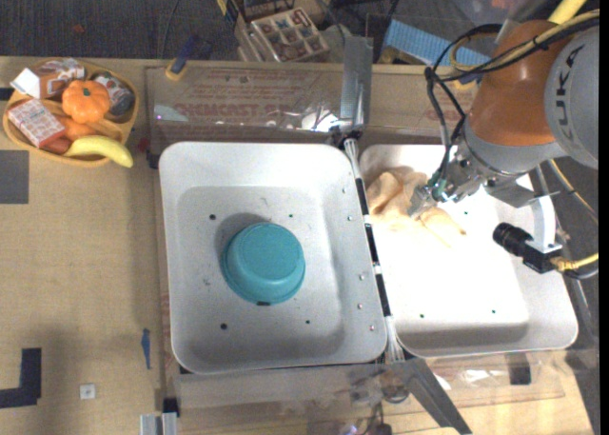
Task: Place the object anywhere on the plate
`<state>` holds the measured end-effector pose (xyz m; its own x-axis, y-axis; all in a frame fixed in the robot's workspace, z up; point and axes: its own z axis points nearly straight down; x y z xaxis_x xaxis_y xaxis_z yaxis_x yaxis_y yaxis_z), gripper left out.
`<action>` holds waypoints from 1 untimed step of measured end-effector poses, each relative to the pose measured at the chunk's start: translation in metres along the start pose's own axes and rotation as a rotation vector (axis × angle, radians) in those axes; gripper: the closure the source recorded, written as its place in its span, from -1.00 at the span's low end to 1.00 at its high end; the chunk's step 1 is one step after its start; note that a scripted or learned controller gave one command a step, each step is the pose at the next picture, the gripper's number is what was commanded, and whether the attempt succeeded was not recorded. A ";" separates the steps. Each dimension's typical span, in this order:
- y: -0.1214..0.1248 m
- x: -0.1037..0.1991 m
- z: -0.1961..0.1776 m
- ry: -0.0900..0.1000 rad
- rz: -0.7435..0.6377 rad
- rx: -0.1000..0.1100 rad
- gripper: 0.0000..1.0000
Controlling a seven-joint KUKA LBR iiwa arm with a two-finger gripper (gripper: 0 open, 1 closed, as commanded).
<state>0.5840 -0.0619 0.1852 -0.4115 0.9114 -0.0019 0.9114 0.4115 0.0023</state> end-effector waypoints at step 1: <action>0.000 -0.002 -0.040 -0.001 0.001 0.000 1.00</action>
<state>0.5848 -0.0634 0.2250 -0.4104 0.9119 -0.0027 0.9119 0.4104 0.0025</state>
